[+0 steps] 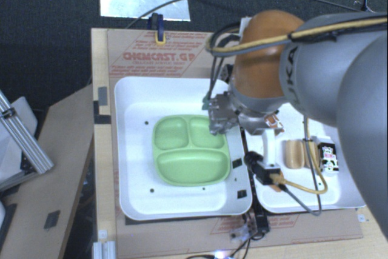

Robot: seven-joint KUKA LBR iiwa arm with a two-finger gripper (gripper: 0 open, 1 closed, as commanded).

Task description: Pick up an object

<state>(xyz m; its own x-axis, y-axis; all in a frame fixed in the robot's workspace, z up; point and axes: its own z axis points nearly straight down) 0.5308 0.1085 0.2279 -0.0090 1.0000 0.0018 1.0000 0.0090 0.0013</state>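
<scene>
Camera view, from above at a slant: two shallow white bins lie side by side on a brown board that bears the red printed word "CHEMCAST GP" [159, 57] along its far edge. The board rests on the counter [66, 130]. The left bin [130, 130] holds a light green plastic plate with three compartments [192, 151], lying flat near the bin's middle. The grey arm with its orange band [267, 51] reaches in from the right, and dark letters, only partly readable, run down its grey casing. The metal gripper [217, 118] hangs over the far right corner of the green plate, at the rim of the small right compartment; whether the jaws are released or clenched cannot be told, and nothing is seen between them. The right bin [339, 191] holds a tan rounded block [294, 153] and, just beside it on the right, a small black-and-white carton [328, 158] whose printing is too small to read. A yellow cable [306, 190] loops across this bin. A blue clamp [158, 26] stands at the board's far edge.
</scene>
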